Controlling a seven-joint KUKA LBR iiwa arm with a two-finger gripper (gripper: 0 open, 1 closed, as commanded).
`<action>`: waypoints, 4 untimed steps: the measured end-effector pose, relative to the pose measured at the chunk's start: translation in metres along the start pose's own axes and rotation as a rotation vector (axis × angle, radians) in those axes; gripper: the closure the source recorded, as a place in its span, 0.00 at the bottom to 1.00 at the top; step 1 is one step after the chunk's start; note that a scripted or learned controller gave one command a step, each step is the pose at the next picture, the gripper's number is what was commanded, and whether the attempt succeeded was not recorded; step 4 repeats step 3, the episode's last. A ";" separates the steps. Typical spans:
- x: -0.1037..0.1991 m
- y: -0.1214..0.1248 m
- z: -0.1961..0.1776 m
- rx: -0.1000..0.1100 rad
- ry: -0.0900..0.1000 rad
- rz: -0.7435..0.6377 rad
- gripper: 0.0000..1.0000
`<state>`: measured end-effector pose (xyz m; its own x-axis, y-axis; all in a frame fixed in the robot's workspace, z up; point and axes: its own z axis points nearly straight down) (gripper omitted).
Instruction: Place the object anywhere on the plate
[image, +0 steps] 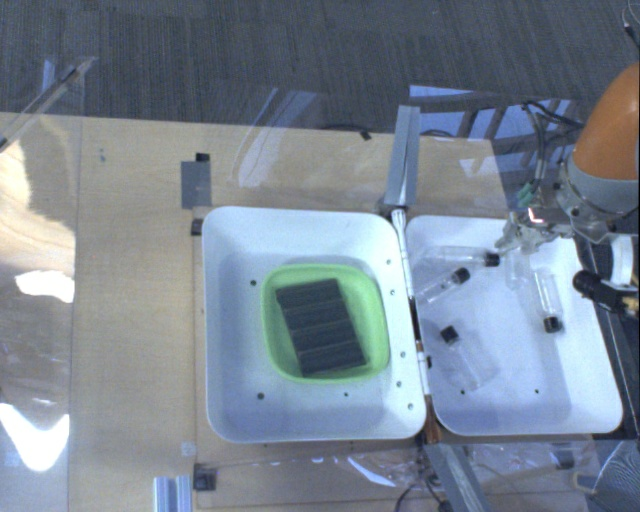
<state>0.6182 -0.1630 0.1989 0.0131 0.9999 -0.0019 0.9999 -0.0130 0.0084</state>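
Over right bin (590, 400) | claw (522, 232), grip state unreadable, near clear vials (445, 282) | step: picking, probably | next: grasp vial, carry to green plate (272, 330)

Two white bins (225, 300) sit side by side on a wooden desk (110, 300); a grey metal post (403, 160) stands behind them.

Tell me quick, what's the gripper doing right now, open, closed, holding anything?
Gripper: cannot be told. It sits over the far edge of the right bin, too blurred to read.
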 end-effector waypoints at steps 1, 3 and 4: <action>0.077 -0.035 0.008 0.004 0.002 -0.163 1.00; 0.169 -0.070 0.013 0.004 0.003 -0.220 0.00; 0.169 -0.070 0.013 0.004 0.003 -0.220 0.00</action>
